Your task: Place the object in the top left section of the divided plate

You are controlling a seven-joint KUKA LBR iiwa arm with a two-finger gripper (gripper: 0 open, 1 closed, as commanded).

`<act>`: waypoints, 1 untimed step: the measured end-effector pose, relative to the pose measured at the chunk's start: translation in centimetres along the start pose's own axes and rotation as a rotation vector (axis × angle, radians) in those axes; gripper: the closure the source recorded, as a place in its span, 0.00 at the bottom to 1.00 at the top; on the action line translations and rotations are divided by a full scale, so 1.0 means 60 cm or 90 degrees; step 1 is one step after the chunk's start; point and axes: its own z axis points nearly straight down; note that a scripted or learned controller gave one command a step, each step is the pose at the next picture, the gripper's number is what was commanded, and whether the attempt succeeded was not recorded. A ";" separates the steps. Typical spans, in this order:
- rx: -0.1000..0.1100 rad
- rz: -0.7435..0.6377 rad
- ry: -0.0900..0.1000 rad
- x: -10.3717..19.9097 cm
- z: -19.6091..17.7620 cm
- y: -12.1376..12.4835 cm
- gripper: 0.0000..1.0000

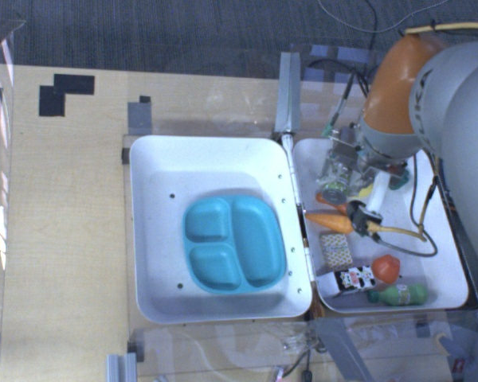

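Two white bins are seen side by side on the worktop (pixel 72 237). The left bin (pixel 155 293) carries the blue divided plate (pixel 234 243), centre of frame; its top left section (pixel 206 218) is bare.

The right bin (pixel 454 281) holds the clutter: an orange carrot-shaped piece (pixel 331 221) at its left-centre, a speckled square pad (pixel 336 250) just below it, a small black-and-white box (pixel 352 279), a red round item (pixel 386 267), and a green bottle-like item (pixel 398 295) along the lower edge.

The gripper (pixel 344 180) is down in the upper part of the right bin, just above the carrot piece. Whether it is apart or together cannot be told; the area is cluttered with cables and glare. Nothing can be confirmed as held.

Which object is targeted is not fixed by the task. Judged by proximity, the carrot piece is the likely candidate. It is probably light, rigid plastic with a smooth, tapered surface, so slip toward the thin end is expected. A hold across the thick middle, perpendicular to its long axis, is advised. The adjacent yellow cable (pixel 398 231) could be snagged.
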 end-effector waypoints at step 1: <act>0.001 -0.168 0.000 0.121 0.007 -0.111 1.00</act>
